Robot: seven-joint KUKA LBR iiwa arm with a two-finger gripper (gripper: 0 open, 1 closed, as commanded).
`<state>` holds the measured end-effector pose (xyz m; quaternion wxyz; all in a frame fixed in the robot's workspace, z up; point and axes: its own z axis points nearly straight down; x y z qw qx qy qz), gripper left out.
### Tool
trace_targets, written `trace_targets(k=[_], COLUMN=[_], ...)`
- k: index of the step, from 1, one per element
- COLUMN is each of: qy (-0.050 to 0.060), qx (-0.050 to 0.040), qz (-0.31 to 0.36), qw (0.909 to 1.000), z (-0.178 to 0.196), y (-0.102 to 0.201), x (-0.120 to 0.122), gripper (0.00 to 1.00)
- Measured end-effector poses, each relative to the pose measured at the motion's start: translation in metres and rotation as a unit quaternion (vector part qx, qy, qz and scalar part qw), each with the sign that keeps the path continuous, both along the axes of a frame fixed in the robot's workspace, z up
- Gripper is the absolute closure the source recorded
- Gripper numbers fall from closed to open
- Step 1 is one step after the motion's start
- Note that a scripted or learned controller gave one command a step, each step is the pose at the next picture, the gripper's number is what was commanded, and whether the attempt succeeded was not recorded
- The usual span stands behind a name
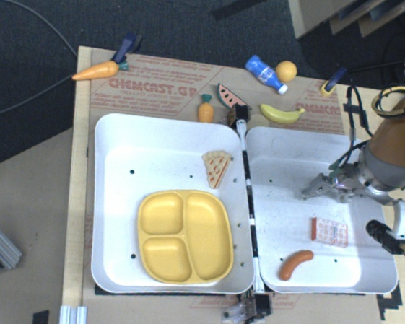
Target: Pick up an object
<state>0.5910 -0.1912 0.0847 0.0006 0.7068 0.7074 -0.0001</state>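
Observation:
My gripper (324, 189) hangs low over the upper middle of the right bin (291, 149), at the end of the grey and orange arm (394, 147). A red and white packet (330, 231) lies flat below it and a little to the right, apart from it. Near the right bin's front edge lies a brown sausage (296, 264). In the left bin (113, 184) there is a yellow divided plate (184, 234) and, near the back right corner, a waffle-patterned wedge (216, 168).
Behind the bins on the cardboard lie a carrot (96, 71), a watermelon slice (228, 95), a small orange toy (206, 111), a banana (281, 113), a blue bottle (265, 73) and an orange ball (286, 70). A black divider (246, 192) runs between the bins.

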Motion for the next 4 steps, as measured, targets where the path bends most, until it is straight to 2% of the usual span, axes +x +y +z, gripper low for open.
trace_targets(k=[1,2,3,4], qy=[0.0,0.001,-0.002,-0.006], qx=[0.0005,0.0008,-0.0007,-0.0004], qz=[0.0,-0.001,-0.001,0.001], qw=[1.0,1.0,1.0,1.0], z=[0.075,0.033,0.01,0.005], y=[0.026,0.064,0.015,0.003], x=[-0.057,-0.113,-0.08,0.007], gripper=[0.0,0.0,0.0,0.0])
